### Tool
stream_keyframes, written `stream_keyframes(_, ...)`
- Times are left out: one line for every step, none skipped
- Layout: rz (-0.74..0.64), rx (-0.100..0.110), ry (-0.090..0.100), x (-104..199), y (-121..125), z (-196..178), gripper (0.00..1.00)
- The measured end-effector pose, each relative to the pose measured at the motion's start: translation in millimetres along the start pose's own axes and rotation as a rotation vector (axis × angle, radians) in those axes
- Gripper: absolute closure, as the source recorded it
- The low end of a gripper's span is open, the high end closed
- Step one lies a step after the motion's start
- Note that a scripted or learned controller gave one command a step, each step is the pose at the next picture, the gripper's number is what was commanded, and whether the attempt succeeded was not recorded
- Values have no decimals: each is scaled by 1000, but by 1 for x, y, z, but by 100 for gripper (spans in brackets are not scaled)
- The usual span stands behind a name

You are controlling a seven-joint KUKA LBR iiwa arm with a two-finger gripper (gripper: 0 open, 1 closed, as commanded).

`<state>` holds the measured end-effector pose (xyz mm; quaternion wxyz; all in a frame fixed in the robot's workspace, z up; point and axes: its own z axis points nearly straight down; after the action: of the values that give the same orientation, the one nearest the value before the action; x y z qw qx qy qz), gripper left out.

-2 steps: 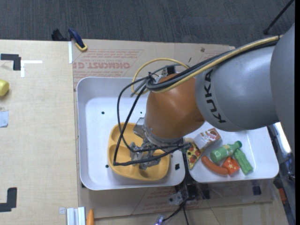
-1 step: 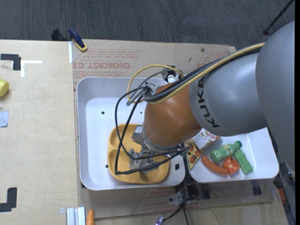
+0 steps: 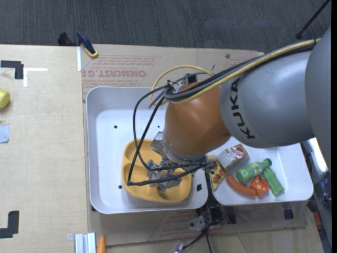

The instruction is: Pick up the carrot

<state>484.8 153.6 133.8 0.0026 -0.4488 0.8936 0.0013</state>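
Note:
The carrot, a slim orange-red piece, lies in the right bin near its front edge, beside a green bottle. My gripper hangs low over the left bin, right above a yellow divided plate. It is well to the left of the carrot, across the wall between the bins. The big orange wrist band covers the gripper's upper part and much of the plate.
Crowded around the carrot are a red-orange block, a green stick-shaped piece, a pizza slice and a small carton. Black and yellow cables loop off the wrist over the left bin. A yellow object sits at the bench's far left.

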Motion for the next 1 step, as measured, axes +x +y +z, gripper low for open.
stream_keyframes(-260, 0, -13, 11, -5, 35, 100)
